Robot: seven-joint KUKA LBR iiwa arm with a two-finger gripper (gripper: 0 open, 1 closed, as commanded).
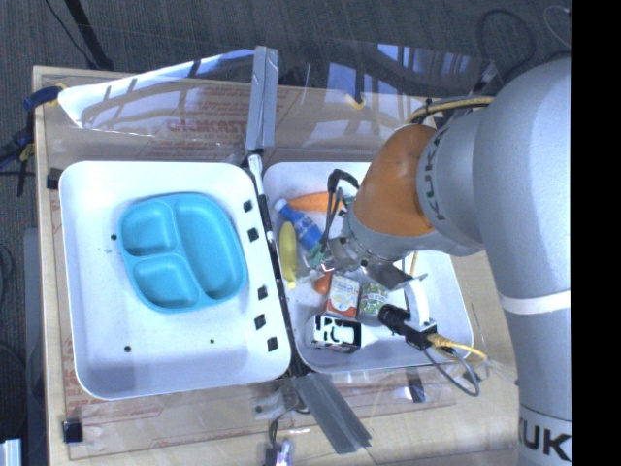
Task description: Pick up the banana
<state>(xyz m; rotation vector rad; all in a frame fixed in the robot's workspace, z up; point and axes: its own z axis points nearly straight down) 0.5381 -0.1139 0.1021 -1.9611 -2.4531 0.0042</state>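
The yellow banana (288, 251) lies lengthwise along the left wall of the right bin (448, 311), close to the divider. My gripper (333, 257) hangs low over the clutter in that bin, just right of the banana and beside a blue bottle (304, 227). The banana rests on the bin floor, apart from the gripper. The grey arm with its orange band (393, 194) covers the middle and back of the right bin.
The left bin (92, 338) holds a blue divided plate (182, 249). Around the gripper lie an orange item (312, 202), an orange carton (343, 295), a green carton (372, 300) and a black-and-white box (337, 333). Cables trail at the front right.
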